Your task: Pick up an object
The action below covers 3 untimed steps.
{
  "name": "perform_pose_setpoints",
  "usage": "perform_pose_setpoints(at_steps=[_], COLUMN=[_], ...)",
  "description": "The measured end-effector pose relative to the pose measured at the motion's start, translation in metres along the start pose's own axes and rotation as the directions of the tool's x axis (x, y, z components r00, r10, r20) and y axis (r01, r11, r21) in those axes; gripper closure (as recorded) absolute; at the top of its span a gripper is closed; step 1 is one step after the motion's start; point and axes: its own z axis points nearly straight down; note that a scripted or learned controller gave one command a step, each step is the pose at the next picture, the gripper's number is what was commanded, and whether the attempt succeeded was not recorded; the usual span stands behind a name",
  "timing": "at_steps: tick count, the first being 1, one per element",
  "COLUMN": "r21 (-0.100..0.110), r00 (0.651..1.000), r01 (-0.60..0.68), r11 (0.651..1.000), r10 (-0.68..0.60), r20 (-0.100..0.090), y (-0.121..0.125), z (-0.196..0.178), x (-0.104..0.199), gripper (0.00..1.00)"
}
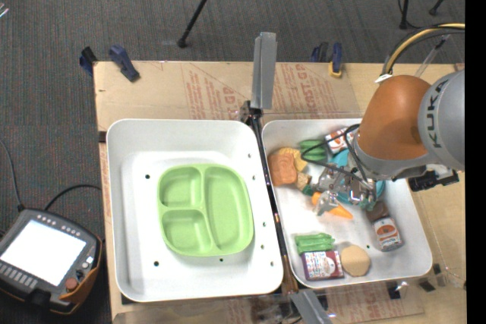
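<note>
while left bin (pixel 125 163) holds green tray (pixel 205 209)

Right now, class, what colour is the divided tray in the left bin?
Light green; the divided tray shows clearly in the camera view.

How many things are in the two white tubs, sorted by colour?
Green: 3, the divided plate, a flat piece and a leafy bit
Tan or brown: 3, bread, round disc, bottle
Orange: 1, carrot
Dark red: 1, packet
Total: 8 that I can tell apart; more lie hidden under the hand.

A green plate (pixel 205 209) with three parts is seen in the left white bin (pixel 129 163). A small screen (pixel 42 253) is seen on the floor.
</note>
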Motion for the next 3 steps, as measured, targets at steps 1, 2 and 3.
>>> perform_pose_setpoints(at_steps=[1, 2, 3], r21=[0.002, 0.001, 0.006], r00=[0.957, 0.942, 0.720], r01=[0.291, 0.337, 0.694], r11=[0.957, 0.942, 0.720], r10=[-0.291, -0.337, -0.694], r20=[0.016, 0.009, 0.006], y=[0.079, 0.138, 0.041], z=[-0.148, -0.170, -0.183], x=[0.008, -0.035, -0.039], gripper=[1.00, 1.00, 1.00])
